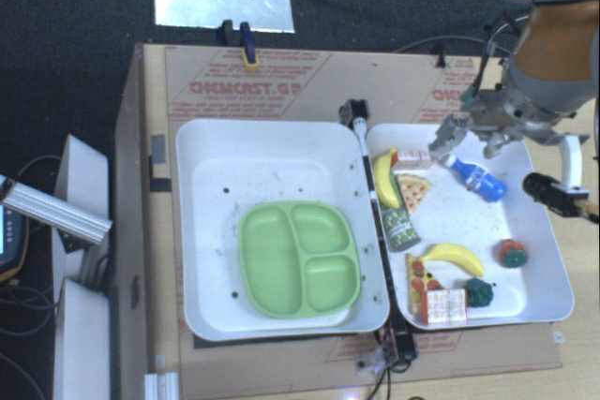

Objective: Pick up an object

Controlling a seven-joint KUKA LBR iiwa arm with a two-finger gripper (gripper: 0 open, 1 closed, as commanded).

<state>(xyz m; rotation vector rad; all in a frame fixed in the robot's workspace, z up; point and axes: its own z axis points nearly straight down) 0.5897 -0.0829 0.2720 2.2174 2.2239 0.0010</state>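
My gripper [469,143] hangs over the back of the right bin [541,229], its two fingers spread apart with nothing between them. Just below and right of it lies a blue bottle [476,180]. A small red-and-white carton [411,159] sits to the gripper's left. Along the bin's left wall lie a yellow banana [382,180], a pizza slice [413,190] and a dark green bottle [398,227]. Nearer the front are a second banana [453,258], a red-orange fruit [511,253], a green broccoli piece [479,292] and a red-and-white box [443,304].
The left bin [211,164] holds a green divided plate [300,258]. A black clamp [354,112] sits at the back of the divider between the bins. The arm's grey wrist and orange band [558,33] rise at the upper right.
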